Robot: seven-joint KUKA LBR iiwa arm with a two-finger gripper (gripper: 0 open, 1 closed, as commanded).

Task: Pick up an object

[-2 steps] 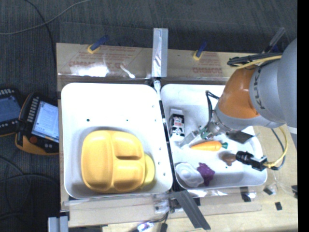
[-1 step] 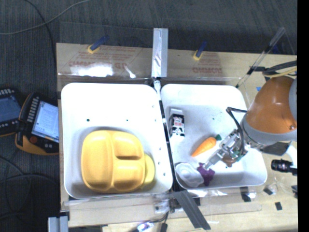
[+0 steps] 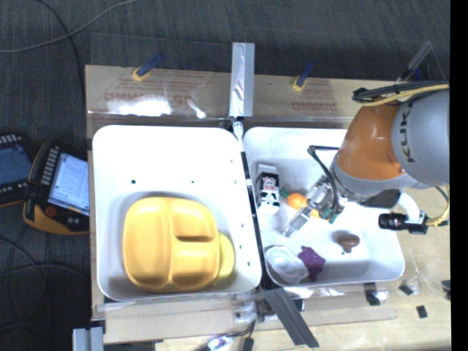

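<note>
My gripper [image 3: 301, 216] hangs low over the middle of the right bin [image 3: 380, 265], slanting down to the left from the orange-banded wrist. A small orange ball [image 3: 295, 199] lies right beside its tip, on the upper-left side; whether they touch I cannot tell. A black-and-white figure [image 3: 268, 187] stands to the left near the bin's wall. A brown lump [image 3: 346, 241] rests to the lower right of the gripper. A purple object [image 3: 313, 260] and a white cup-like piece [image 3: 284, 264] lie together at the bin's front.
The left bin [image 3: 146, 152] holds a large yellow moulded container [image 3: 175, 243] filling its front half. A metal divider [image 3: 242, 86] rises between the bins at the back. A handheld pendant [image 3: 62, 189] lies off the bench at the left.
</note>
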